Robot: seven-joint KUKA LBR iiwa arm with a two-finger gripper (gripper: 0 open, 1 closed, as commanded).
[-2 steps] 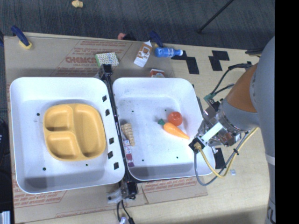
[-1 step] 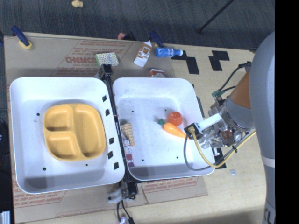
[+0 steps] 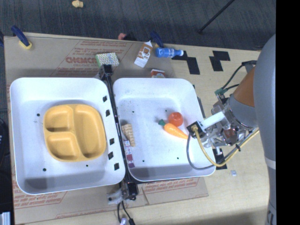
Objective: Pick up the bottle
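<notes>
Behind right bin (image 3: 140, 81): bottle (image 3: 167, 53) | well apart from tool (image 3: 212, 136) | tool state: cannot tell

Left bin (image 3: 18, 86) and right bin (image 3: 150, 95): smooth white plastic, slight sheen. Divided tray (image 3: 75, 131): yellow plastic, smooth, near matt. Carrot (image 3: 174, 131): orange plastic, glossy. Bottle (image 3: 164, 53): blue translucent plastic, shiny. Sheet (image 3: 79, 55) under the bins: printed brown cardboard, matt. Desk (image 3: 239, 196): pale, smooth, matt. Floor (image 3: 140, 8): dark, rough carpet.
</notes>
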